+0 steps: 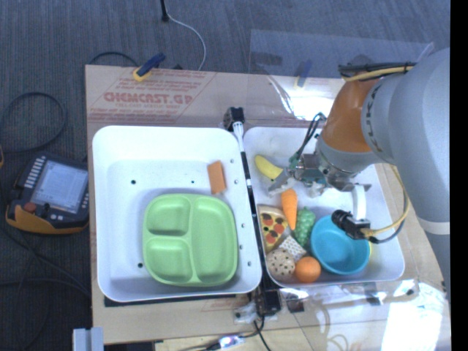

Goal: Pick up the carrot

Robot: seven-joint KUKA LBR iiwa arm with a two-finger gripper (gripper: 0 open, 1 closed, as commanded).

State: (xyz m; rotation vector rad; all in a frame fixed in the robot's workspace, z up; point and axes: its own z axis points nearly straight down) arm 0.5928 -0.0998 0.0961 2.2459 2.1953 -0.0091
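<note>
The carrot point(290, 208) lies in the right bin point(387, 263), orange, with its thick end toward the back and its tip pointing forward. My gripper point(296, 186) hangs just over the carrot's thick end, reaching in from the right. Its two grey fingers stand open, one on each side of that end. Nothing is lifted; the carrot rests among the other toys.
Around the carrot lie a banana point(268, 168), a pizza slice point(272, 227), a green vegetable point(304, 225), a blue bowl point(341, 246), an orange point(308, 268) and a cookie point(281, 265). The left bin point(117, 167) holds a green divided plate point(191, 238) and an orange block point(216, 177).
</note>
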